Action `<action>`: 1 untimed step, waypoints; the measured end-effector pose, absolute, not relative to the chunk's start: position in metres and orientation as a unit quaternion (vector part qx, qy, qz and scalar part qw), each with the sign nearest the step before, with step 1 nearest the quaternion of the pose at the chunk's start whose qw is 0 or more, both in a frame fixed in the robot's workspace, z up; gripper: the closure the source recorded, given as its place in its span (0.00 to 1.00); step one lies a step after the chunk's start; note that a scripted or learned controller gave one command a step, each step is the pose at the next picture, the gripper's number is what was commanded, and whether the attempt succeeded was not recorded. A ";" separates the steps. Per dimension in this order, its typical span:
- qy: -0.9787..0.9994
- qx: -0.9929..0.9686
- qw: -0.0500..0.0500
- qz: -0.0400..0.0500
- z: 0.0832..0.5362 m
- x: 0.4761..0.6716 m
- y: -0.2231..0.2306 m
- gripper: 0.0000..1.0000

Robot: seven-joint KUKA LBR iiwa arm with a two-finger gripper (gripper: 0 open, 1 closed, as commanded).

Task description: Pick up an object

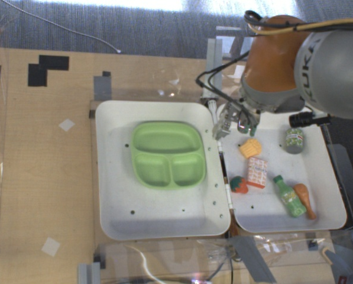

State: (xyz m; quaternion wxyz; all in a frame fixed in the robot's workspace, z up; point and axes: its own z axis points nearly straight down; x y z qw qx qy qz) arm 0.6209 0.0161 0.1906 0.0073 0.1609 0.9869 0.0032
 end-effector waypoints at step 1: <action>0.980 0.197 0.004 0.004 0.221 0.577 0.119 1.00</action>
